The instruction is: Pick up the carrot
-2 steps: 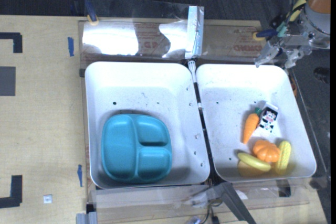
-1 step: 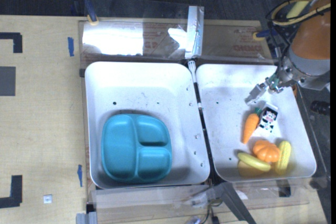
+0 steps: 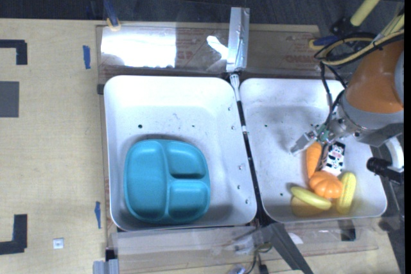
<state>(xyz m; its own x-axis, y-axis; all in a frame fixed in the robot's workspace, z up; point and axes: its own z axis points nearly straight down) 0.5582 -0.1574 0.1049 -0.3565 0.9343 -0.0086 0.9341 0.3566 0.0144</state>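
Camera view, contents listed left to right: wooden surface (image 3: 51, 157) with black corner marks; left white bin (image 3: 128, 96) holding a blue divided plate (image 3: 168, 180), well apart from the task's items; right white bin (image 3: 270, 138) holding the carrot (image 3: 313, 158), lying roughly upright in the picture near the bin's middle-right, its lower end touching an orange pumpkin-like toy (image 3: 326, 185), with a yellow banana (image 3: 310, 196) below and a small black-and-white item (image 3: 332, 159) just beside it. Gripper (image 3: 313, 137) sits at the carrot's upper tip, the grey arm (image 3: 376, 90) above it; whether its fingers are spread or closed cannot be told. Risks, judged: a grasp so near the tip may slip off; crowded neighbours may be nudged or caught instead of the carrot.
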